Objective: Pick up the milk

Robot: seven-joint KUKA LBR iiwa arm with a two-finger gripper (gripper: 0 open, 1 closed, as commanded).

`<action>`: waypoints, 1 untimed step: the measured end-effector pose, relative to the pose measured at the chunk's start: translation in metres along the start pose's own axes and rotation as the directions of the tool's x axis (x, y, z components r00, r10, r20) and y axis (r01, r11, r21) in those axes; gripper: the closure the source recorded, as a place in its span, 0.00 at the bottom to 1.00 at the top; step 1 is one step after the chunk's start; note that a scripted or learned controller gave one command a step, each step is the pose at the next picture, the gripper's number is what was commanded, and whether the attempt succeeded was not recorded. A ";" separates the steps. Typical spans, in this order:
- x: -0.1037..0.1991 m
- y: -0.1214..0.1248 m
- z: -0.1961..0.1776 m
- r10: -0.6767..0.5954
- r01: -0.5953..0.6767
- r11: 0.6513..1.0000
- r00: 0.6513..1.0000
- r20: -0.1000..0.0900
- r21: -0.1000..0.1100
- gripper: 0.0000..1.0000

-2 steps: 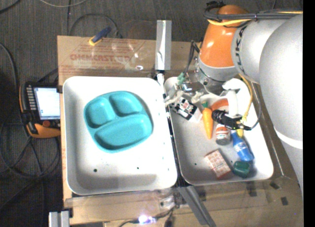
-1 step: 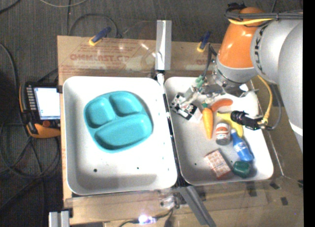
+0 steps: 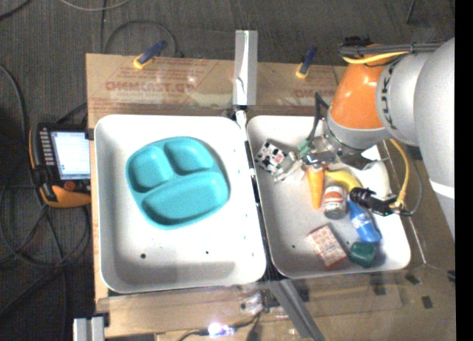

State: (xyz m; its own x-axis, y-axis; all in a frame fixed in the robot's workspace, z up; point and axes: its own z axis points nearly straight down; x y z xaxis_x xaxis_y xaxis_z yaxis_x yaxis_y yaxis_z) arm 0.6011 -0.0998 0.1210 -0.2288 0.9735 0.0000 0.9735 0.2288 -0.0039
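There are two white bins side by side on the bench. The left bin point(image 3: 111, 258) has one thing in it, a teal plate point(image 3: 177, 179) with three sections, lying near the middle. The right bin point(image 3: 284, 254) holds many small things. The milk point(image 3: 272, 157) is a small carton with black and white cow spots, lying tipped near the far left corner of the right bin. Just beside it is one orange carrot point(image 3: 315, 186), then one yellow thing point(image 3: 341, 180) and one small can point(image 3: 334, 202) with a red label. One blue bottle point(image 3: 364, 224) lies near the right edge. By the near edge sit one pink box point(image 3: 327, 245) and one dark green thing point(image 3: 363, 253).

The gripper point(image 3: 316, 153) hangs between the milk and the carrot. It is hard to make out its tips, so I cannot tell how it is set.

Faded red writing on the cardboard point(image 3: 162, 84) behind the bins is too blurry to read.
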 end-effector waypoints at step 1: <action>-0.018 0.054 0.028 0.145 -0.143 0.987 0.989 -0.025 0.068 0.00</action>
State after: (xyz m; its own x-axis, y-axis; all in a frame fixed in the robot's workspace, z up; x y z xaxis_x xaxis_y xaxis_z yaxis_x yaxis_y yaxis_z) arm 0.6576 -0.1045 0.0932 -0.0848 0.9961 0.0241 0.9937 0.0863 -0.0715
